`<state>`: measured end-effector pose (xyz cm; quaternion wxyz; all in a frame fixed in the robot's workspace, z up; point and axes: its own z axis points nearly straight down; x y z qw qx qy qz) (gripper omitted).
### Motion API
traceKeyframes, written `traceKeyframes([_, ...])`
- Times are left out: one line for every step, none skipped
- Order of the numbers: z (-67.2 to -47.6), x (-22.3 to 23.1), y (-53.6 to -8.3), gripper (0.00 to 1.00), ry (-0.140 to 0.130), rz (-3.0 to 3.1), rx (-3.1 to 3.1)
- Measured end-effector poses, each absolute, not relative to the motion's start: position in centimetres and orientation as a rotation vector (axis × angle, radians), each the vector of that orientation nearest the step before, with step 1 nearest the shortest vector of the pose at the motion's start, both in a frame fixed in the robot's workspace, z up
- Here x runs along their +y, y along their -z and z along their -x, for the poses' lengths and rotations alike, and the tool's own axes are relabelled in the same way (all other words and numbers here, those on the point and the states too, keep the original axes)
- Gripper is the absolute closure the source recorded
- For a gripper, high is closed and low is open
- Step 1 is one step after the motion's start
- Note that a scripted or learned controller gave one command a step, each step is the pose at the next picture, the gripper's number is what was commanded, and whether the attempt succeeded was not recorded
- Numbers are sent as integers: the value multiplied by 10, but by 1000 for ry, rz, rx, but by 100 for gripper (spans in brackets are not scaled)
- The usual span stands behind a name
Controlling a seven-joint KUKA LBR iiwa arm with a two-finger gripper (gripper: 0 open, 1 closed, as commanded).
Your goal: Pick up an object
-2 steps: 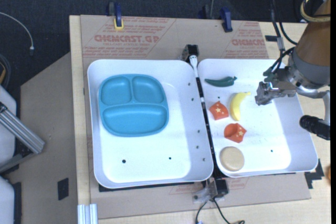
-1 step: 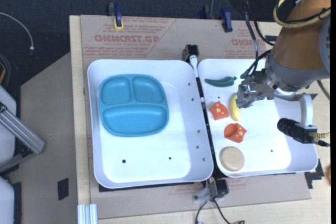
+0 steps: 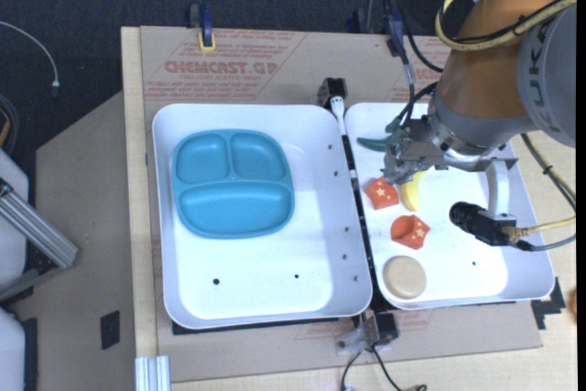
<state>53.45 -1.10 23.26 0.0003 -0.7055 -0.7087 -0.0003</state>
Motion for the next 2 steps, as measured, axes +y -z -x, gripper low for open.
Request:
traceKeyframes([-542,50,-234,100,3,2215,-2228])
traceKeyframes([-562,92,-220,100,2,2217,-2227])
